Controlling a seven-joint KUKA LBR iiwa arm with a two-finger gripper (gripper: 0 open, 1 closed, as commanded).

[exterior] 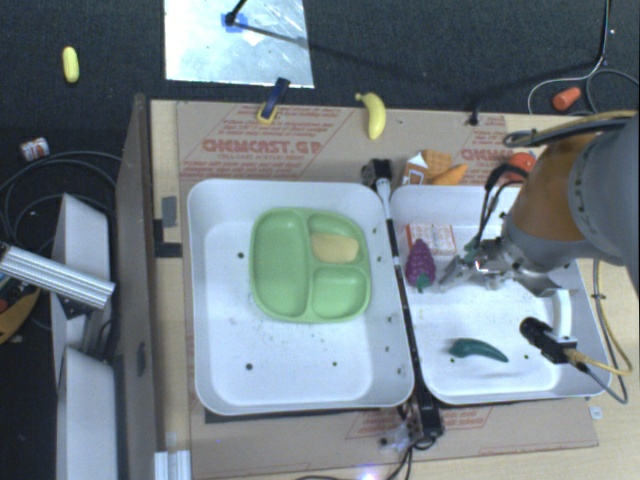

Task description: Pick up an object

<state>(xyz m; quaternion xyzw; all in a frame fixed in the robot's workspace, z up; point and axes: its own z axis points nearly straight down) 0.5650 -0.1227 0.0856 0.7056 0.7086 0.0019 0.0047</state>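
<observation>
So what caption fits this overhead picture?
Robot hand reaching beside purple grapes in the right bin.

Cardboard sheet (pixel 300 133) under both bins, banana (pixel 374 116) on its top edge, foil sheet (pixel 238 26) above it on dark floor, yellow obj (pixel 70 64) far left of foil, cables (pixel 40 193) left of cardboard.

The cardboard-covered tabletop (pixel 300 138) carries two white bins: the right bin (pixel 480 383) touches the left bin (pixel 225 368); a yellow banana (pixel 374 115) lies behind them.
</observation>
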